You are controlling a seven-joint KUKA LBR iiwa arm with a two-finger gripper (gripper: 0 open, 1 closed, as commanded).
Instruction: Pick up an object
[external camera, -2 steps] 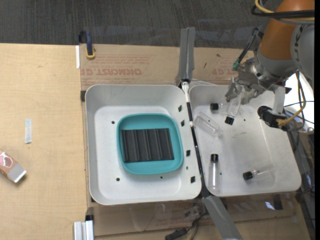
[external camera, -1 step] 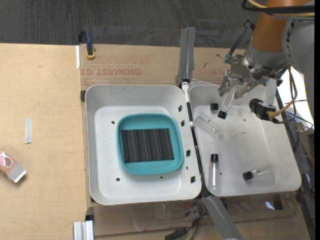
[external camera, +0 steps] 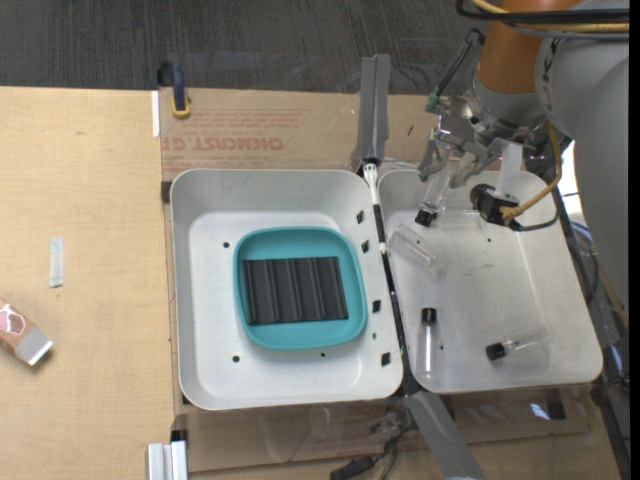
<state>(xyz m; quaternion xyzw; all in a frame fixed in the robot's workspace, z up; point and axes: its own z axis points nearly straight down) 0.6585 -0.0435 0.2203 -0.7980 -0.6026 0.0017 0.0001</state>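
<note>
Arm (external camera: 560, 28) cropped (top-right edge)

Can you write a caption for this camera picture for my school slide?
Robot gripper hovers over the right bin of small vials; a teal tray sits in the left bin.

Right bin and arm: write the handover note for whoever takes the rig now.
Gripper: over the back left corner of the right bin, with a small black-capped vial at its tip; whether it is gripped cannot be told.
Lying in that bin: a clear vial, a black-capped vial, another capped vial.
Left bin: a teal tray.
Done: no confirmed pick.
Left: confirm the grip, lift.
</note>
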